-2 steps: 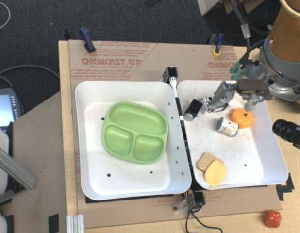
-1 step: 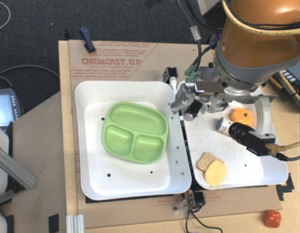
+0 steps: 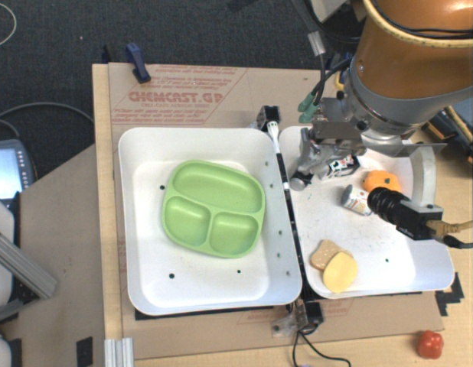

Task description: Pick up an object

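Gripper [image 3: 322,165] low over far left corner of right bin [image 3: 428,277]; finger spread cannot be told. Orange ball [image 3: 380,180] just right of it. Two tan slices [image 3: 334,265] near. Green divided plate [image 3: 213,208] in left bin [image 3: 137,205].

Arm [image 3: 420,44] cut by top edge — hides right bin's [image 3: 389,281] far corner.

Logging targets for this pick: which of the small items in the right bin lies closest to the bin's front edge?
The yellow piece, overlapping a tan piece just behind it. The orange ball sits further back, toward the gripper.
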`<act>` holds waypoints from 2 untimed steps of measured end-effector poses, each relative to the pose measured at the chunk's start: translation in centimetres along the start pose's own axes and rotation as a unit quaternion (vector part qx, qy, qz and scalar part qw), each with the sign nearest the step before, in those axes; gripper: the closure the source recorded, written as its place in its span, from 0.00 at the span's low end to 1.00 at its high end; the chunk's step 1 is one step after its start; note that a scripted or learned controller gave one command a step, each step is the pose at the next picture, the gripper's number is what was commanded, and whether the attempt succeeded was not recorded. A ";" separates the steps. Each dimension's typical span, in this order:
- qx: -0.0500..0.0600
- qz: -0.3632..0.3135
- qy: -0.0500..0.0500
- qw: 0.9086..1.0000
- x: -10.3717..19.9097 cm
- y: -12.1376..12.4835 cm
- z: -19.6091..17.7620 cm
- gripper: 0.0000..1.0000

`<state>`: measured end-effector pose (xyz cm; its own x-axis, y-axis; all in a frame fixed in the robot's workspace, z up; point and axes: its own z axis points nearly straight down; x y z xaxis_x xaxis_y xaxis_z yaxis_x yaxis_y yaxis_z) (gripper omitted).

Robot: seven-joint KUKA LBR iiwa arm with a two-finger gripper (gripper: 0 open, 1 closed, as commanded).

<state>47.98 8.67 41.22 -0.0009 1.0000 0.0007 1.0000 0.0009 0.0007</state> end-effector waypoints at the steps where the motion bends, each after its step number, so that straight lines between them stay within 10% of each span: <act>1: -0.001 0.000 0.000 1.000 0.0 0.1 -1.0 1.00; 2: -0.002 0.000 0.000 1.000 0.1 0.1 -2.1 1.00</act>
